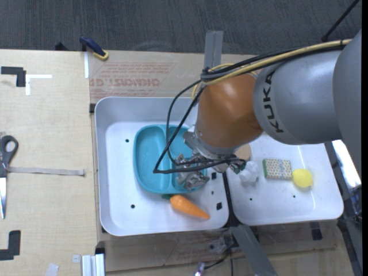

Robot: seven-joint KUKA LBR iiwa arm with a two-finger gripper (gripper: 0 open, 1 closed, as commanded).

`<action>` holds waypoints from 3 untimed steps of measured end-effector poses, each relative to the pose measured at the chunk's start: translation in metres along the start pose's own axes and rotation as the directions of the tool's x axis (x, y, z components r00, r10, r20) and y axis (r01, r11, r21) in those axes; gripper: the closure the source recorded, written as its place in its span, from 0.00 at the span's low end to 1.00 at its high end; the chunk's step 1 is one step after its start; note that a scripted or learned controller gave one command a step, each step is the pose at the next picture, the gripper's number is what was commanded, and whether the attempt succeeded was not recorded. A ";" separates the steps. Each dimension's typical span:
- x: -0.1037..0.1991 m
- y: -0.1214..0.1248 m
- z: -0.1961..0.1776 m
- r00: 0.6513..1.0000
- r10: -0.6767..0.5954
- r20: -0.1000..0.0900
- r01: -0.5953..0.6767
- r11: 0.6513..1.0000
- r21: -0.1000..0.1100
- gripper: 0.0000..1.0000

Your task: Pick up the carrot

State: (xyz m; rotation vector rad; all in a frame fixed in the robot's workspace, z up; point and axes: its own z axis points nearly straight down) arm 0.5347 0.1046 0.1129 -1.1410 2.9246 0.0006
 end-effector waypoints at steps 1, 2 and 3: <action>-0.001 -0.001 -0.010 1.000 0.001 0.004 -0.001 1.000 0.002 1.00; -0.003 -0.002 -0.020 1.000 0.003 0.009 -0.003 1.000 0.004 1.00; -0.018 0.024 0.011 0.952 -0.307 0.008 0.307 0.952 0.018 1.00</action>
